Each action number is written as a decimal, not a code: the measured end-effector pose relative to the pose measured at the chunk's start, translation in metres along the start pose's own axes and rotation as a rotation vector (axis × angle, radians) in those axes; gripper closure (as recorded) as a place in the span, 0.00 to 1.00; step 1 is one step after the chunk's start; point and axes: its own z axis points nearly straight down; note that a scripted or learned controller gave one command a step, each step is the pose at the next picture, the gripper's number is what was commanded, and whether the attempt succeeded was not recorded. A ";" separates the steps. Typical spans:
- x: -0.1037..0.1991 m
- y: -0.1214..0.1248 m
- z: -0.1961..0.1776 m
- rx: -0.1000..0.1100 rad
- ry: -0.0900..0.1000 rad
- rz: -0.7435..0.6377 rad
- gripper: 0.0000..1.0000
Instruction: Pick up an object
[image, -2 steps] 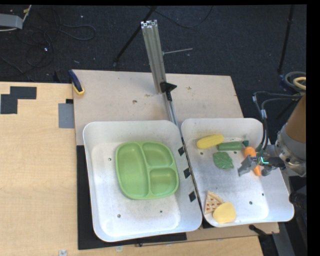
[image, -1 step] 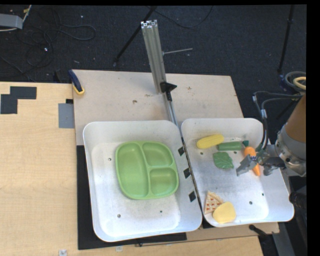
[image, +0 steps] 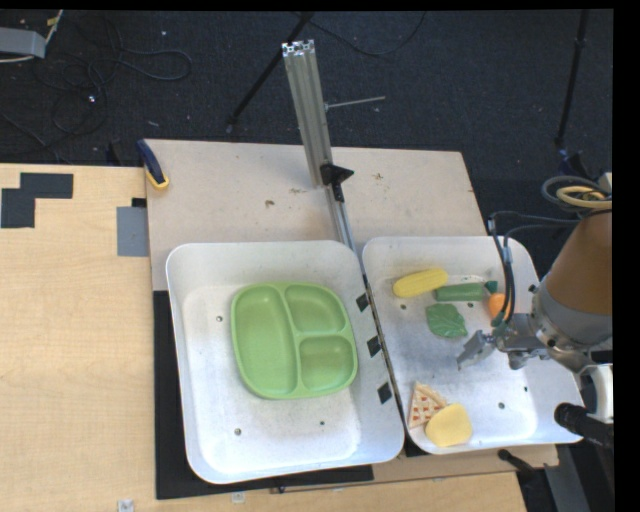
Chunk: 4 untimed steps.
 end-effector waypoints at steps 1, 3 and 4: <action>-0.002 0.000 0.064 -0.002 0.000 -0.001 0.00; -0.003 0.003 0.059 -0.013 0.002 0.004 1.00; -0.010 -0.004 0.001 -0.011 -0.004 0.002 1.00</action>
